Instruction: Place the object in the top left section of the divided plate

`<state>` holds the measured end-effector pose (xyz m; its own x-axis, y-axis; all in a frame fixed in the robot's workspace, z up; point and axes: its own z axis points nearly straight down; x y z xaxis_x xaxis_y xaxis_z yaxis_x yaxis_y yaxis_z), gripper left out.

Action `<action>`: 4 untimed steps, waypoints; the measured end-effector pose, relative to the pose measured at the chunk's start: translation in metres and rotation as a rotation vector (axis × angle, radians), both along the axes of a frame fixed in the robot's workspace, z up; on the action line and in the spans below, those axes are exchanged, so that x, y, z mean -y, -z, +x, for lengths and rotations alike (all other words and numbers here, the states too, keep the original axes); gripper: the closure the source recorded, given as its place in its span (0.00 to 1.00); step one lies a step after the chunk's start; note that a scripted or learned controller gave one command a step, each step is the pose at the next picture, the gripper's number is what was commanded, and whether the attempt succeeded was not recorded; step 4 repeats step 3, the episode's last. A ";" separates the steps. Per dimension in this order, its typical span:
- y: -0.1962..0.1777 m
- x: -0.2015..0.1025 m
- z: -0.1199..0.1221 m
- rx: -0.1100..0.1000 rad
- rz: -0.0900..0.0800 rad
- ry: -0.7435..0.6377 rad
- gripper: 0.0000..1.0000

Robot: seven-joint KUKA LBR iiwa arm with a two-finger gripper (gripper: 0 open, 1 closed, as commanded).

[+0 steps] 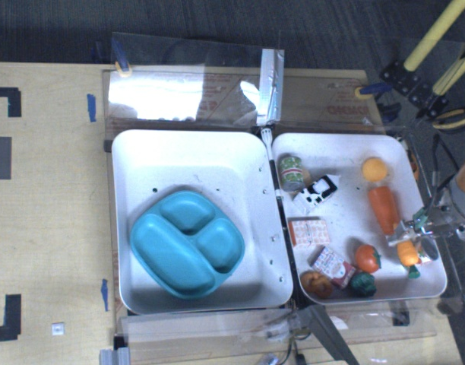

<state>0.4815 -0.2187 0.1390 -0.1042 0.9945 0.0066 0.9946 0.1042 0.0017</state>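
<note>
A blue divided plate (187, 242) lies in the left white bin (141, 158), turned at a slant. It has three sections: a small one at the top (188, 208), a small one at the right (220, 246) and a long one along the lower left (166, 258). All three sections look bare. The right bin (346, 147) holds several small objects, among them a green can (293, 172), a black-and-white toy (317, 190), an orange ball (375, 169), a long orange-red piece (383, 208) and a red tomato-like piece (367, 258).
Also in the right bin are a pink box (308, 233), a wrapped packet (330, 263), a brown item (316, 281), a dark green item (362, 282) and a small orange piece (409, 254). A metal-and-teal part (419, 226) sits at that bin's right rim. Yellow bars (438, 29) stand at the far right.
</note>
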 end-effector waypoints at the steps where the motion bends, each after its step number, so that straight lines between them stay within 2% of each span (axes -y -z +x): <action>1: -0.039 0.005 -0.001 0.002 -0.009 0.168 1.00; 2: -0.260 -0.005 -0.001 0.008 -0.010 0.169 1.00; 3: -0.297 0.002 0.021 0.003 -0.010 0.206 1.00; 4: -0.297 0.002 0.021 0.003 -0.010 0.206 1.00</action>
